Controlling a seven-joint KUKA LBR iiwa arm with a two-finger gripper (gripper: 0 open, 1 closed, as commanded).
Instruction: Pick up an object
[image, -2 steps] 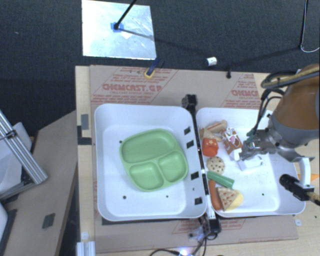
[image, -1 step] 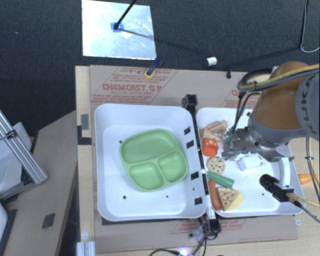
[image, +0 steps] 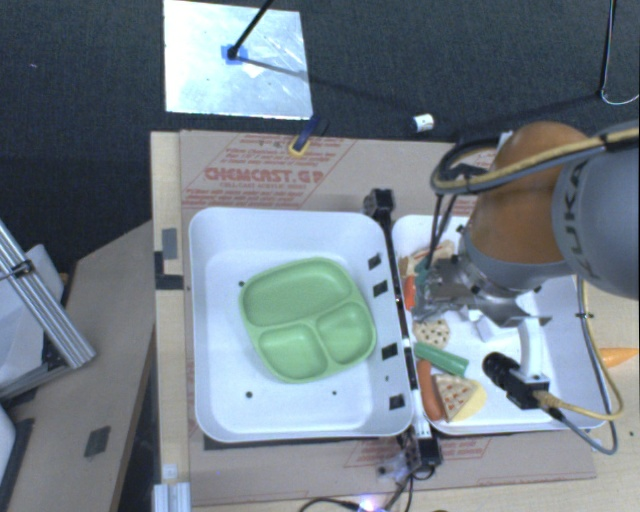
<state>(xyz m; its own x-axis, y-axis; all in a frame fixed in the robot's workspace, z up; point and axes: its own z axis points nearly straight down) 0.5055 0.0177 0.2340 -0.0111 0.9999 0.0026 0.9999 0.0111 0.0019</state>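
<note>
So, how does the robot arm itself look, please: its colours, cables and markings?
The arm is grey and rounded, with a broad orange band above the wrist and dark letters on its shell. Black and yellow cables loop over it. The wrist hardware is grey metal.

Fixed overhead camera; slanted down; both bins (image: 215, 300)

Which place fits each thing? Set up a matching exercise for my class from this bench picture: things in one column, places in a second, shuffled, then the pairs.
Things:
1. green divided plate
2. pizza slice toy
3. arm
4. yellow clip

Places:
A. near corner of the right bin
B. above the right bin
C. far edge of the cardboard sheet
D. middle of the left bin

Pairs: 1-D, 2-A, 3-B, 4-C
</note>
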